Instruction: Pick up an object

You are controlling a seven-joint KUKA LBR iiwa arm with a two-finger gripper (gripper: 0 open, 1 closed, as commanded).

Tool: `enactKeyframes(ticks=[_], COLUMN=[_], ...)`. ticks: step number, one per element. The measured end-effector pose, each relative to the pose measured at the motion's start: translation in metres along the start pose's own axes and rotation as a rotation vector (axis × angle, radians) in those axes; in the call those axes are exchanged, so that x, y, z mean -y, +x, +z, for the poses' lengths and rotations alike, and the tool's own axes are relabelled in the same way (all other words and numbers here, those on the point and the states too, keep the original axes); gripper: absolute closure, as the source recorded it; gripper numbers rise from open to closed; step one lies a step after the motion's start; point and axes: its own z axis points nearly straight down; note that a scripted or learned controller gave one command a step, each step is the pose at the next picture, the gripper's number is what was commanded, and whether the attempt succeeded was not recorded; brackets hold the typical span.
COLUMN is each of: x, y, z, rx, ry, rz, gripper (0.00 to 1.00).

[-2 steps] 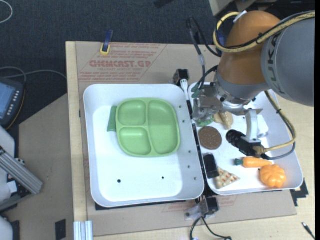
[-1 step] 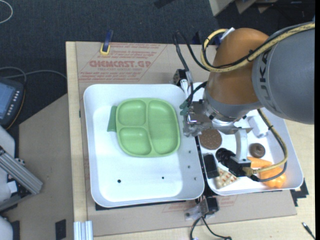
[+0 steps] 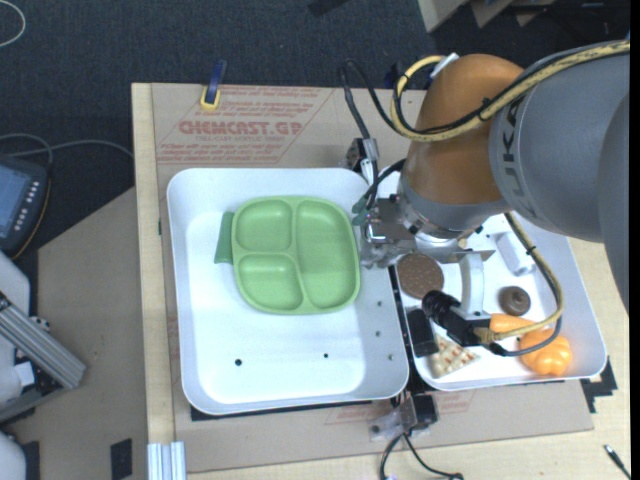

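Claw (image 3: 392, 240) hangs low over the right bin's (image 3: 575, 303) left wall, tucked under the wrist; apart or together, I cannot tell. Just beside it lies a brown disc (image 3: 418, 271). A green plate (image 3: 296, 253) lies in the left bin (image 3: 190, 298).

The bench (image 3: 250, 128) bears 2 things — left bin (image 3: 200, 298) and right bin (image 3: 578, 293).

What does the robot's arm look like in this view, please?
The arm is thick, rounded and grey, with a glossy orange band above the wrist. Yellow and black cables loop over that band, and black lettering, only partly visible, marks the grey link.
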Motion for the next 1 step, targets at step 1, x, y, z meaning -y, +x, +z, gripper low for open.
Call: enactKeyframes(ticks=[1], x=[0.0036], y=[-0.0013], z=[-0.0003], rx=[-0.001], ry=[0.002], rz=[0.001], gripper=[1.00])
